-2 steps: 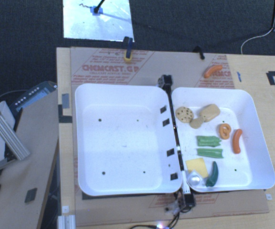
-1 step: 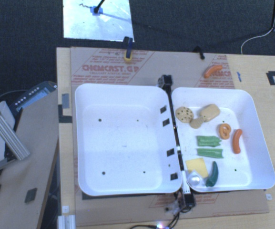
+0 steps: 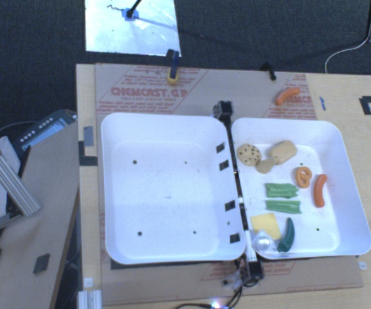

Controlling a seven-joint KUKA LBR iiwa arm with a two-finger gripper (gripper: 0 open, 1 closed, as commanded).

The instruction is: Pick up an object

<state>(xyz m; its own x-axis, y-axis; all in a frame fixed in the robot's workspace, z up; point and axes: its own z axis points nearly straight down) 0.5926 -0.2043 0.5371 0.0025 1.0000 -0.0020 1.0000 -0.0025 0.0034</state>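
Observation:
The right bin holds several small food toys. A chocolate-chip cookie lies at its upper left, with a tan potato-like piece and a small tan lump beside it. An orange ring and an orange sausage lie toward the right. Two green bean pods lie in the middle. At the bin's near left sit a yellow cheese block, a dark green pickle and a shiny silvery piece.
The left bin lies beside the right one, joined by black clips. Another orange sausage lies on the bench behind the right bin. A yellow-and-blue peg stands at the bench's far edge.

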